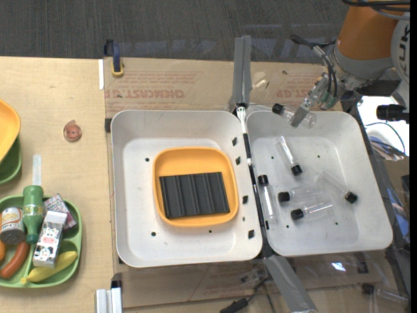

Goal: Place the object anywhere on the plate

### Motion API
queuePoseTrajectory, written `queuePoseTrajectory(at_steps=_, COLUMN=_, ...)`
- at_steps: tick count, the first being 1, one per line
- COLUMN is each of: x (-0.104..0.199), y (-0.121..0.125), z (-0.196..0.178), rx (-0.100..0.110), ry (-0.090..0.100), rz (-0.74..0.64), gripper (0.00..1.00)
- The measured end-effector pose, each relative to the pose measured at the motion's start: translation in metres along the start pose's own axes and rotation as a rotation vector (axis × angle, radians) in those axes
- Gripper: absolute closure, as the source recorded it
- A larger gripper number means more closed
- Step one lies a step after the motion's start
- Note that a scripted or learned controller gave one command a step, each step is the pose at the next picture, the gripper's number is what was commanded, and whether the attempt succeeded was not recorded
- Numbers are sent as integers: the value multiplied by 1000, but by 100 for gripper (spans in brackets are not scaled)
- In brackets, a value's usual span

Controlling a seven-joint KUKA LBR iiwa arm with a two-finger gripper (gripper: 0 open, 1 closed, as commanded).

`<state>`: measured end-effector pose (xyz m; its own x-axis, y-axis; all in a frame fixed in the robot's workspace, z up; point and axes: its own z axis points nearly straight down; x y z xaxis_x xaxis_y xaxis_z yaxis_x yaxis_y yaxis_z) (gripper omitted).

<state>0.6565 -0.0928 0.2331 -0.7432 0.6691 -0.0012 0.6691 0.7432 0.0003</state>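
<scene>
Camera view is showing two white bins sitting side by side, the left bin [124,194] and the right bin [371,227], with their inner edges touching at a grey bar [242,70]. One yellow plate [195,160] is lying in the middle of the left bin, with one dark ridged pad [195,195] on it. White floor is showing all around the plate, so there is open room on every side. The gripper [301,117] is hanging over the right bin's rim at 12 o'clock. I cannot tell if the pincer is wide or narrow. One clear tube with a black cap [277,108] is sitting just beside it, at its 9 o'clock, and I cannot tell if it is being held. Five more clear tubes [287,154] are lying in the right bin: one is hugging the wall at 9 o'clock and four are spreading around the middle. The bin's 6 o'clock part is staying bare.
</scene>
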Motion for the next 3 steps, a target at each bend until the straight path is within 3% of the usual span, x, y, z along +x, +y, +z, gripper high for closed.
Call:
queuePoseTrajectory(at_steps=1, x=-15, y=-24, z=-47, rx=-1, ry=-2, rz=19, gripper=100)
queuePoseTrajectory(at_steps=2, x=-34, y=-47, z=-92, rx=-1, ry=-2, rz=-85, gripper=100)
queuePoseTrajectory(at_steps=3, x=-79, y=-105, z=-153, rx=0, ry=-3, rz=-220, gripper=100)
